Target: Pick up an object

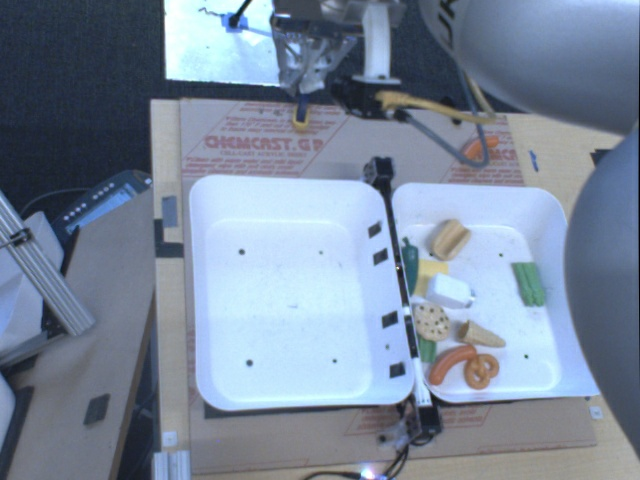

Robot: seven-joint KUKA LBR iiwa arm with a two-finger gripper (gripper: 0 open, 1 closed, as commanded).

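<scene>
The two-finger gripper (303, 73), whose grip state I cannot tell, hangs beyond the bins, well apart from the toy foods clustered in the right white bin (545, 213), so a descent risks grabbing nothing.

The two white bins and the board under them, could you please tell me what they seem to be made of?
The left bin and right bin look like thin moulded plastic, smooth and faintly glossy: rounded corners, raised rims, even white. The board beneath them looks like matte brown cardboard or paper-masked sheet, judging by its flat tan face with red print; which of the two I cannot tell.
</scene>
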